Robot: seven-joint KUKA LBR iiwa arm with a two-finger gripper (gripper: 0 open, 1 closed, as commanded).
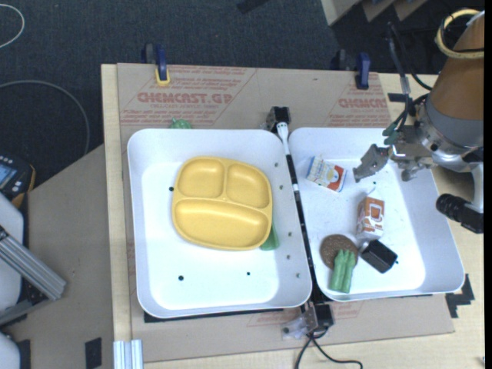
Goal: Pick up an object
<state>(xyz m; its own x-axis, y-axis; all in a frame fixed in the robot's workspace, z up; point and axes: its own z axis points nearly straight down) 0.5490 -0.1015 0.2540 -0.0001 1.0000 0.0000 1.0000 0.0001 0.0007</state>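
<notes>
The end effector (388, 162) hangs over the right bin (438, 229) near its far edge, its two fingers spread apart with nothing between them. One fingertip (370, 164) points toward the small white and orange packet (326, 172) that lies just beside it, near the bin's far-left corner; the two do not touch. Further toward the near edge lies an orange and white pouch (371, 215), and close to the near-left corner sit a brown disc (337, 247), a green object (343, 270) overlapping it, and a black block (379, 255) just beside them. The right side of this bin is bare white floor, open for moving.

The left bin (154, 237) carries a yellow divided tray (222, 203) in its far half, with a bit of green (269, 241) peeking from under the tray's right edge. Its near half is open.

Both bins rest on a brown cardboard-covered desk (231, 91), clamped at the far edge by two blue clamps (161, 60). Dark carpet (77, 21) with cables surrounds it.
</notes>
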